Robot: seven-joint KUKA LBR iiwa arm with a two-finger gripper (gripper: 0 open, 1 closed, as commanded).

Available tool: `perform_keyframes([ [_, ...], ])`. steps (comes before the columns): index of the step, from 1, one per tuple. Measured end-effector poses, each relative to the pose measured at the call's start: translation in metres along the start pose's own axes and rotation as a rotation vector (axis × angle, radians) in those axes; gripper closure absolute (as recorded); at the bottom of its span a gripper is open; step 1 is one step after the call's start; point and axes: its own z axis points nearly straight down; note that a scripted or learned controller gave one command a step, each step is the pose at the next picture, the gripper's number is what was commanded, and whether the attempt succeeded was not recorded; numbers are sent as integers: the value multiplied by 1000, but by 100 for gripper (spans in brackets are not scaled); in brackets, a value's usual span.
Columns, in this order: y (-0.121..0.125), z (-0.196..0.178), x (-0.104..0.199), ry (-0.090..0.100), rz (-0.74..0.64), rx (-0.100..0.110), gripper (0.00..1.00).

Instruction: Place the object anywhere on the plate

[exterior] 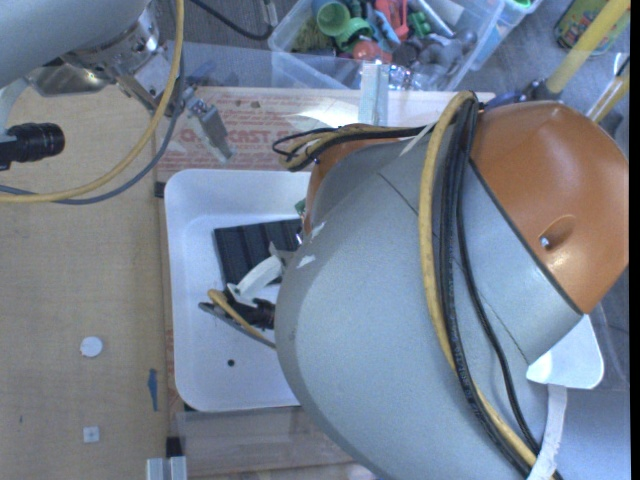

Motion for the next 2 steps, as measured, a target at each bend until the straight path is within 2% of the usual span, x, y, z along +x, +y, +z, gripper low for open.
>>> perform_keyframes([
  [1, 50, -94, -67, -6, -220, 1, 100],
  [2, 1, -119, -65, 0, -16, -3, 100],
])
